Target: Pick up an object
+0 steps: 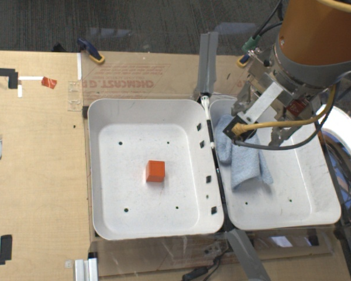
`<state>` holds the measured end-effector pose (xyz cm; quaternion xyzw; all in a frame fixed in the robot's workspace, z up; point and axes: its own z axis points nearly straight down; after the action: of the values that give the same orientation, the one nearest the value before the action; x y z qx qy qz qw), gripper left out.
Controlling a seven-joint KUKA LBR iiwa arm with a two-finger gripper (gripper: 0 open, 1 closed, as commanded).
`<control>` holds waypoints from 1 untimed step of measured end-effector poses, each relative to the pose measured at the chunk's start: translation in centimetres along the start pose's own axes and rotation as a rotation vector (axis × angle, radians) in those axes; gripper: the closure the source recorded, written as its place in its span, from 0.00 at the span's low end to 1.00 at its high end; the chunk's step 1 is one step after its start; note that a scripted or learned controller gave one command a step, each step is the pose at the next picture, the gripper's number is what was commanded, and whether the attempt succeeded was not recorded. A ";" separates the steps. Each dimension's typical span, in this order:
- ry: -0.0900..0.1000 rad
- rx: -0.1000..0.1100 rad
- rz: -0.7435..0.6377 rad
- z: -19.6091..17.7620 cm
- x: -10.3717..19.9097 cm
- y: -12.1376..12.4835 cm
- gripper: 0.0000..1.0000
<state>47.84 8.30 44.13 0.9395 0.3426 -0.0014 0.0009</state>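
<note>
The grey arm with its orange band reaches in over the right-hand shallow white plastic bin (316, 212), and its two-finger gripper (263, 134) hangs above the crumpled pale blue cloth (243, 160) that lies against that bin's left wall. Whether the tool is apart, together or clamped on anything cannot be told: the wrist housing, a white bracket and a yellow cable sit across it, so no hold on the cloth can be claimed. Taking the cloth as the landmark, the gripper is directly over its upper part, very near it; the small orange-red cube (155, 171) rests well to the cloth's left, beyond the dividing walls, near the middle of the left-hand shallow white plastic bin (102, 215). The cloth looks like the object being gone for. To do this step well, the descent should end on the thickest bunched fold rather than a flat edge, deep enough to trap fabric but short of the bin floor. The cloth lies close to the bin wall, so the approach should stay on its open right side, and the lift should be straight and slow so a limp fold does not slip out.
</note>
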 end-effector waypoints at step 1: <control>0.000 0.000 0.000 0.0 0.0 0.0 0.00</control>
<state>47.84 8.30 44.13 0.9395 0.3426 -0.0014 0.0009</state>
